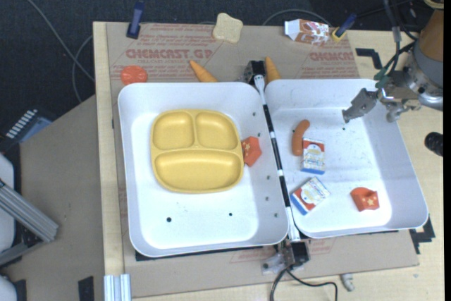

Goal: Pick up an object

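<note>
The gripper [361,107] hovers near the right bin's [402,211] far edge, apparently spread and holding nothing. No object is lifted; the sausage [300,136] remains untouched.

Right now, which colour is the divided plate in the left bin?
The divided plate is yellow, seen best in the camera view.

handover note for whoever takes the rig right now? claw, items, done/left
Claw: over the right bin's far side, nothing seen between its fingers; open or shut unclear.
Right bin: sausage, two small cartons, red piece.
Left bin: yellow tray, red piece at its right edge.
Done: nothing picked.
Left: the whole pick; the sausage and upper carton lie nearest.
</note>
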### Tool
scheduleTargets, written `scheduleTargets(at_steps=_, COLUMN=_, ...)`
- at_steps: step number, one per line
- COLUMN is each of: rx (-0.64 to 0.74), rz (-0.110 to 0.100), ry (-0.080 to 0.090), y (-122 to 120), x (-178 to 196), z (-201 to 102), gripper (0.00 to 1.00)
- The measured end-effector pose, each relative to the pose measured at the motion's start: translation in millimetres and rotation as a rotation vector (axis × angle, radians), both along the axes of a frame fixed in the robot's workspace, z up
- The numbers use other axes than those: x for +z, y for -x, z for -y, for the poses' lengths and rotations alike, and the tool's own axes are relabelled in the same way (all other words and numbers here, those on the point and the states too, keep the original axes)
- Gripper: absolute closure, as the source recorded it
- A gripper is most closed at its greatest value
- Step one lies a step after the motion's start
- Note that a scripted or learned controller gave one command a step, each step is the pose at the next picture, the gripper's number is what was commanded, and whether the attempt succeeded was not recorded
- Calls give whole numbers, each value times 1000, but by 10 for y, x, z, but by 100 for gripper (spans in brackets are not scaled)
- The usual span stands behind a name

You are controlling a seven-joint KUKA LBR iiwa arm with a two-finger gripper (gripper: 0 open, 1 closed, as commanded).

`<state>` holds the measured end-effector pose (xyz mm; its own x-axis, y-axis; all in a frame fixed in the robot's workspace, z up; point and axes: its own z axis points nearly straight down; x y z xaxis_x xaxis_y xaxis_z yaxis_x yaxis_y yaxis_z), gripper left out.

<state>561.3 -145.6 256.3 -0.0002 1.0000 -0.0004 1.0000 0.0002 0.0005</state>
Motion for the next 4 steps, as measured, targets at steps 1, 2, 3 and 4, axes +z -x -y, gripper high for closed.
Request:
scheduleTargets(at_steps=1, rx=0, rz=-3, ry=-1, y=231, x=-846, z=-303, gripper=0)
scheduleTargets(at_steps=2, rx=0, rz=-1, ry=-1, y=316, x=-1720, z=-479, gripper=0)
scheduleTargets(at_steps=3, rx=1, rz=1, ry=0, y=-412, x=-1713, z=-517, gripper=0)
scheduleTargets(at_steps=4, rx=0, rz=3, ry=0, y=-415, x=-1613, z=-516, gripper=100)
